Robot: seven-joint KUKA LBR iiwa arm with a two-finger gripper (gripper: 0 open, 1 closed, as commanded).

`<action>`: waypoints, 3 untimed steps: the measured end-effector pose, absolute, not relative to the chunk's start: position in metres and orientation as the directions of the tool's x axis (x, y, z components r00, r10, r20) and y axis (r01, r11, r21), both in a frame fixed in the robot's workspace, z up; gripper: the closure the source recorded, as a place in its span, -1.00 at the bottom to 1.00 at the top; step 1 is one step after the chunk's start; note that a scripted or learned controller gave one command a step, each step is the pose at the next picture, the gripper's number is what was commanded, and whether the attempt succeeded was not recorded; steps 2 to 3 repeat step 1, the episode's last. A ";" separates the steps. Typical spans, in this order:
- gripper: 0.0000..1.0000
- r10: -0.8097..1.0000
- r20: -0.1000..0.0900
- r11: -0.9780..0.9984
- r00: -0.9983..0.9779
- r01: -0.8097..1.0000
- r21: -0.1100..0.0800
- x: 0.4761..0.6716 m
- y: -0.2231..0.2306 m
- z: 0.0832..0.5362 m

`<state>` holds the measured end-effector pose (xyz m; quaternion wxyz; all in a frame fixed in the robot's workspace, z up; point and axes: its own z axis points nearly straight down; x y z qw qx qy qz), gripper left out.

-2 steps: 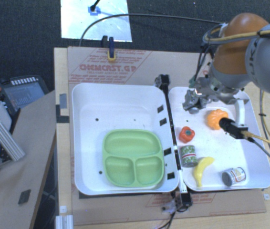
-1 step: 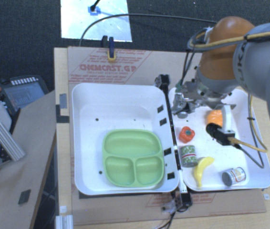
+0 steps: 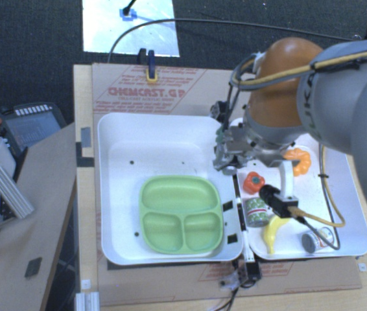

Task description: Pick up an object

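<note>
Red round object (image 3: 253,182): lies in the right bin (image 3: 360,237), close to its left wall, at about 9 o'clock on the bin floor. Stands apart from its neighbours.

Green-and-white can (image 3: 256,211): just at 6 o'clock from the red round object, beside the same left wall. Upright or tilted: cannot be told.

Yellow banana (image 3: 272,233): at 5 o'clock from the can, close beside it, near the bin's front rim. Points one tip toward 6 o'clock.

Small grey cylinder (image 3: 309,241): at 3 o'clock from the banana, near the front rim.

Orange object (image 3: 299,161): at 2 o'clock from the red round object, partly hidden behind the arm.

Gripper (image 3: 225,161): hangs over the divide between the two bins, near the red round object, at 11 o'clock from it. Released or clenched: cannot be told from this view.

Arm (image 3: 287,83): grey with orange band, reaches in from 3 o'clock across the right bin.

Left bin (image 3: 122,173): holds a green divided plate (image 3: 182,214) at 5 o'clock on its floor. Three compartments, the wide one toward 12 o'clock, two smaller ones toward 6 o'clock.

Cardboard sheet (image 3: 148,91): lies under both bins, bears red print.

Yellow clamp (image 3: 151,70): on the cardboard's 12 o'clock edge.

Shiny metal sheet (image 3: 128,15): beyond the clamp at 12 o'clock, on dark flooring.

Handheld control panel (image 3: 31,131): at 9 o'clock from the left bin, well apart.
</note>
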<state>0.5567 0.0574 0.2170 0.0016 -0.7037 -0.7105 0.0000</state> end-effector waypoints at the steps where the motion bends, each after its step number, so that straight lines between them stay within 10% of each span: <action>1: 1.00 1.000 0.001 0.008 -0.008 1.000 -0.003 0.523 0.097 0.211; 3: 1.00 1.000 0.001 0.008 -0.008 1.000 -0.003 0.523 0.097 0.211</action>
